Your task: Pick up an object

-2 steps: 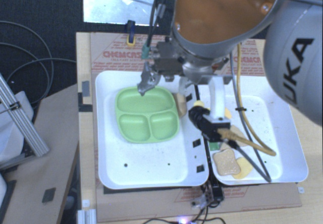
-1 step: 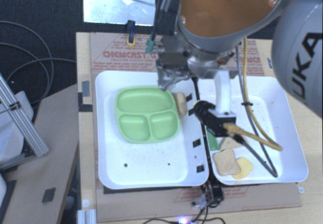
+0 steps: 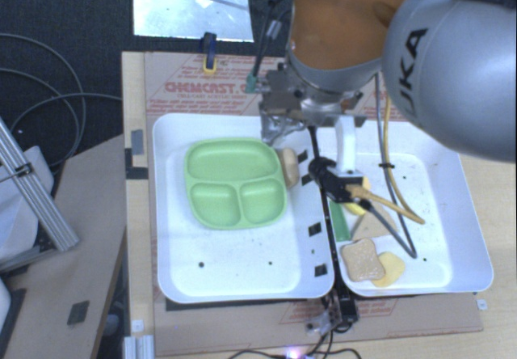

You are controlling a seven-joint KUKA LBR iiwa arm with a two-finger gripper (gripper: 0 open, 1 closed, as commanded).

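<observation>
the gripper (image 3: pixel 279 129) is seen just above the centre of the frame, hanging over the upper right corner of the green divided plate (image 3: pixel 236 183) in the left bin (image 3: pixel 174 268). whether it is open or closed cannot be told, as the wrist hides much of it. a tan rounded object (image 3: pixel 288 167) lies just below and slightly right of the gripper, touching the plate's right edge, its long axis running roughly up and down the frame; it is judged the nearest candidate for a pick, reached by a short descent. in the right bin (image 3: pixel 464 256), a cracker-like square (image 3: pixel 362 260) and a yellow piece (image 3: pixel 391 268) lie touching at lower right, well apart from the gripper. counted: two bins, one plate, one tan object, one square, one yellow piece.
</observation>
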